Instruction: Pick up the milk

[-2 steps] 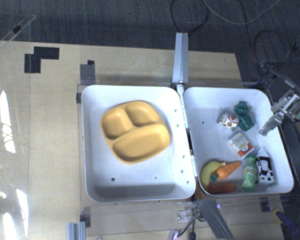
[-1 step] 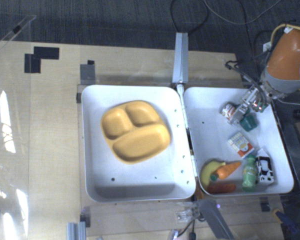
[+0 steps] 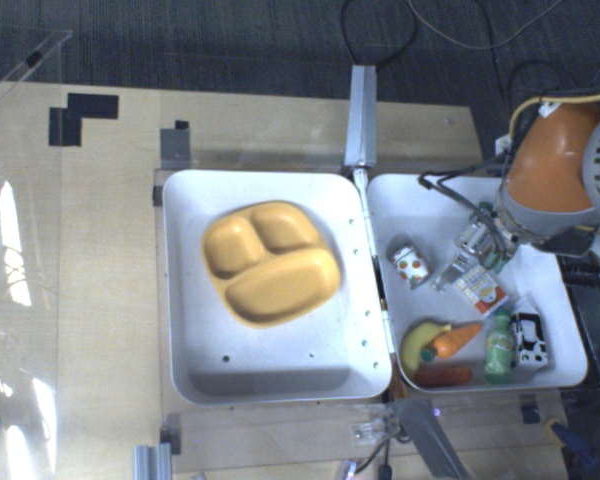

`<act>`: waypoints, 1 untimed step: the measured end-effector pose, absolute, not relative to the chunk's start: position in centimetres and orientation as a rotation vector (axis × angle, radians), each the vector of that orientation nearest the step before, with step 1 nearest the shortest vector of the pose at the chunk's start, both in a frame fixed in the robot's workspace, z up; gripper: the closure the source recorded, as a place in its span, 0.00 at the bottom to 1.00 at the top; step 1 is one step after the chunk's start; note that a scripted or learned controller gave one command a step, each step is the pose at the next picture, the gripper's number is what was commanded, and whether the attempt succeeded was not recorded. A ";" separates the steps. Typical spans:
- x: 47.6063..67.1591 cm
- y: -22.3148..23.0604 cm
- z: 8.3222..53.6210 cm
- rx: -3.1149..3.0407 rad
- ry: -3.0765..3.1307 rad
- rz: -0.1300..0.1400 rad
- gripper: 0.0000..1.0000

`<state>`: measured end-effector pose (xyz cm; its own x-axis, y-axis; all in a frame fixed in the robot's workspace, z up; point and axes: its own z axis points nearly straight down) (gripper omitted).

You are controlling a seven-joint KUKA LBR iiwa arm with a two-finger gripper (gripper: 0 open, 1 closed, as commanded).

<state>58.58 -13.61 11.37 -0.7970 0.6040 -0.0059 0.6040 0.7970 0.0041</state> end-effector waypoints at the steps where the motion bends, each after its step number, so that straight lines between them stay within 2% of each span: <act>1: 66.1 -12.1 8.7 1.205 2.912 -0.005 0.00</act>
<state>66.11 -12.14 8.68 -0.7075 0.7067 0.0081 0.7067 0.7075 -0.0070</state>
